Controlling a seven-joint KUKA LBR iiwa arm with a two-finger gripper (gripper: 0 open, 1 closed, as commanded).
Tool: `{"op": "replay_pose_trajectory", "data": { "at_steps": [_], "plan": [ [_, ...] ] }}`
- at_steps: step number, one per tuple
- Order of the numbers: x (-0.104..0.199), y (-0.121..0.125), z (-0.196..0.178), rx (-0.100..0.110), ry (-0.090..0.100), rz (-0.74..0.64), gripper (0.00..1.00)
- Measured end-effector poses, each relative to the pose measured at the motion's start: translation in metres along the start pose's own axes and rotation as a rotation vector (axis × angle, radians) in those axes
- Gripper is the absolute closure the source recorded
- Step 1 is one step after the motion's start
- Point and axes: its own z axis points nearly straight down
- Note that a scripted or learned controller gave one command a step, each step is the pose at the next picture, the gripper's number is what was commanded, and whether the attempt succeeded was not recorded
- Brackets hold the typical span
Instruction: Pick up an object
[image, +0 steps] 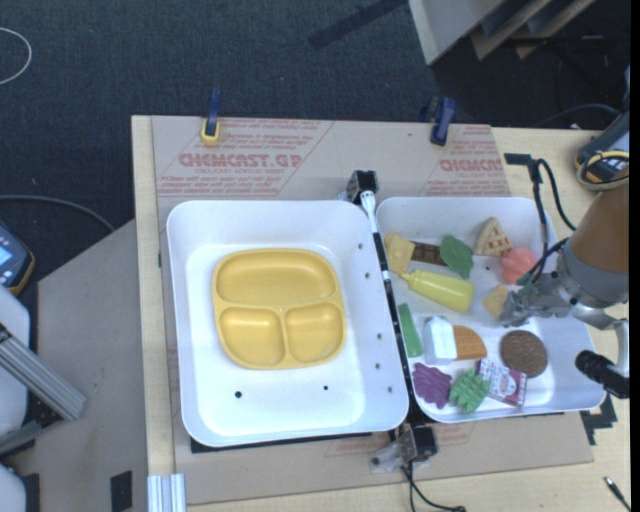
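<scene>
The arm (600, 250) reaches in from the right, its gripper (522, 305) low over the right bin (400, 215), just above the brown disc (523, 352) and beside a pink piece (517, 265). Whether its fingers are spread or pressed together I cannot tell (they blur against the clutter). Nearby lie a yellow bottle (438, 289), a green piece (457, 254), a waffle wedge (492, 238) and a purple piece (432, 383). The left bin (190, 330) holds a yellow tray (278, 306).
</scene>
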Motion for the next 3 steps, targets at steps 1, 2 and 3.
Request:
{"op": "replay_pose_trajectory", "data": {
  "at_steps": [1, 2, 3],
  "plan": [
    [-0.003, 0.003, -0.043, -0.006, -0.003, -0.001, 1.00],
    [-0.004, 0.004, -0.086, -0.006, -0.004, -0.001, 1.00],
    [-0.004, 0.005, -0.132, -0.006, -0.004, -0.002, 1.00]
  ]
}}
